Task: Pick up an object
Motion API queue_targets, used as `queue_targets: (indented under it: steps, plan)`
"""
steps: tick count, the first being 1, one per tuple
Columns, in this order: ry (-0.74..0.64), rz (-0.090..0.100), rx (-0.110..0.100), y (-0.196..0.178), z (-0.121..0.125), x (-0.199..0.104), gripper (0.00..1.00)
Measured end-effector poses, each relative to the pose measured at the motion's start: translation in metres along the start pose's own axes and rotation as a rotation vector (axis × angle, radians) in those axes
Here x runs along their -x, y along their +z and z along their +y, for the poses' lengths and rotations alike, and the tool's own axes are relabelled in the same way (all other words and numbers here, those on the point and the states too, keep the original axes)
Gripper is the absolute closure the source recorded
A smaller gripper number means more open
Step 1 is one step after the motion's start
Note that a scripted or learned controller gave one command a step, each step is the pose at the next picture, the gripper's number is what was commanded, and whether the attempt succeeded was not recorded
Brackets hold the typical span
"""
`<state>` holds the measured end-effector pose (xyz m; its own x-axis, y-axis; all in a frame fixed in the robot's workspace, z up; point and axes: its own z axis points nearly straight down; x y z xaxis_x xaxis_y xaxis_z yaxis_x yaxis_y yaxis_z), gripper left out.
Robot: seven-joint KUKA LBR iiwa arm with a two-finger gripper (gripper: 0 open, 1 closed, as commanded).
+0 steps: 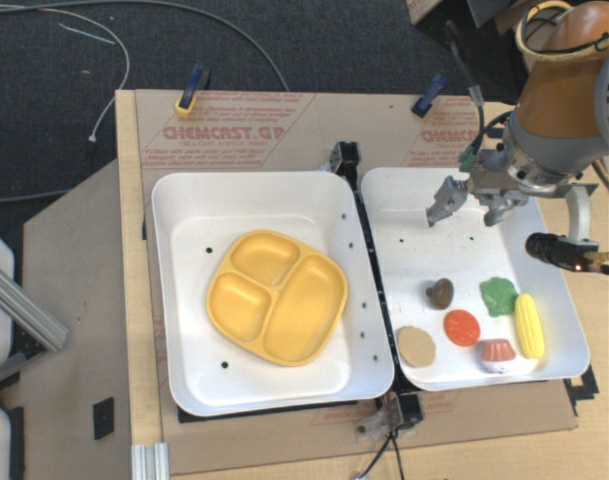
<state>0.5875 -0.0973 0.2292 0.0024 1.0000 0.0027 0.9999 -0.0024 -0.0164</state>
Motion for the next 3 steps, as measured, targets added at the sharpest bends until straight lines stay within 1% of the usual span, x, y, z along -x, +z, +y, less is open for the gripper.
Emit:
queue_targets:
  steps: [1, 2, 3]
  plan:
    - [-0.003, -0.001, 0.014, -0.008, 0.002, 0.000, 0.00]
    - [-0.002, -0.001, 0.013, 0.033, 0.000, 0.003, 0.00]
    - [-0.004, -0.001, 0.012, 0.082, 0.009, -0.003, 0.00]
